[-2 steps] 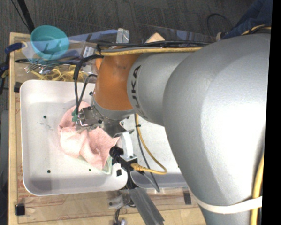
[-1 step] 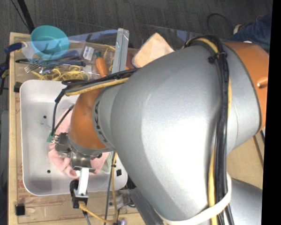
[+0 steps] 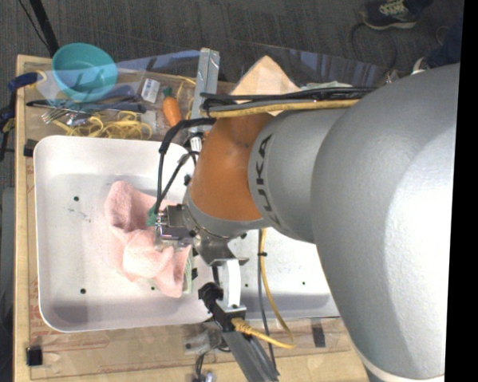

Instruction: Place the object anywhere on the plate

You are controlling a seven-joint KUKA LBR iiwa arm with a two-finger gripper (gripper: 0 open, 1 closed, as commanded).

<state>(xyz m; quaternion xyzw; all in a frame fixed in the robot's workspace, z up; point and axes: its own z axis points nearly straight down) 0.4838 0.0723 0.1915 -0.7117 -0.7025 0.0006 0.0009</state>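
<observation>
1. The hand (image 3: 175,237) is located over the left shallow white plastic bin (image 3: 62,217); its opening cannot be told.
2. A crumpled pink cloth (image 3: 133,236) lies in that bin.
3. Dark carpet (image 3: 112,12) surrounds the wooden worktop (image 3: 29,79).

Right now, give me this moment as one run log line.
arm: over left bin | gripper: at pink cloth | grasp: cannot tell | placement: unconfirmed

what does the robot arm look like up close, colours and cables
A bulky smooth grey arm with a glossy orange band above the wrist and dark lettering beside it. Black cables loop by the wrist, and a yellow cable trails lower down.
</observation>
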